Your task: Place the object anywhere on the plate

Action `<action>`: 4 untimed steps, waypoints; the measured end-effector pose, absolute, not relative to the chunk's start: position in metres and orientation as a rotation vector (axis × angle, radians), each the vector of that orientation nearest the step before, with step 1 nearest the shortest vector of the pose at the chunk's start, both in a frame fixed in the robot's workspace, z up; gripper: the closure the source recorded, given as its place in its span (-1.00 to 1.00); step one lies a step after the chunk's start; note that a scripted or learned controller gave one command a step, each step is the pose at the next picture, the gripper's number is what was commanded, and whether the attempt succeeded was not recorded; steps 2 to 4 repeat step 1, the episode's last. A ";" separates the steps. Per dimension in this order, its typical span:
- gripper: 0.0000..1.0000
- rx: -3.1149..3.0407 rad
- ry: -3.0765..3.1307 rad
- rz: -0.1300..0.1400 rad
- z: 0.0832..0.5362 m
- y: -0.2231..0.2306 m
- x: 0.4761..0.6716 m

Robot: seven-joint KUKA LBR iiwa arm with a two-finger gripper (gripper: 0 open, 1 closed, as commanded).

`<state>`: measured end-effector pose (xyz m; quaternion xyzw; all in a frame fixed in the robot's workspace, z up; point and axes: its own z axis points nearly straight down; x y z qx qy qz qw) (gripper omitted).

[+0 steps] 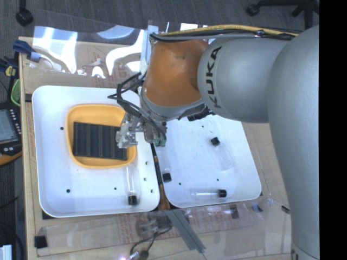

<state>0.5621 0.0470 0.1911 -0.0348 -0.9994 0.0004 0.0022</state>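
Plate (76, 121), yellow, sits in my left bin (46, 150) with a dark ridged block (97, 141) already on it, the claw (130, 137) hovering at its right edge, grip unreadable.

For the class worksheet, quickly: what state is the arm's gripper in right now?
Gripper: over the right edge of the yellow plate in the left bin, by the dark ridged object on the plate; whether it grips anything cannot be told.

Dark grey carpet (108, 7) lies beyond the wooden bench (271, 145), with chair castors (24, 18) on it.
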 end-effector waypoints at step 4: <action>-1.00 -0.109 -3.135 0.001 0.191 0.047 0.562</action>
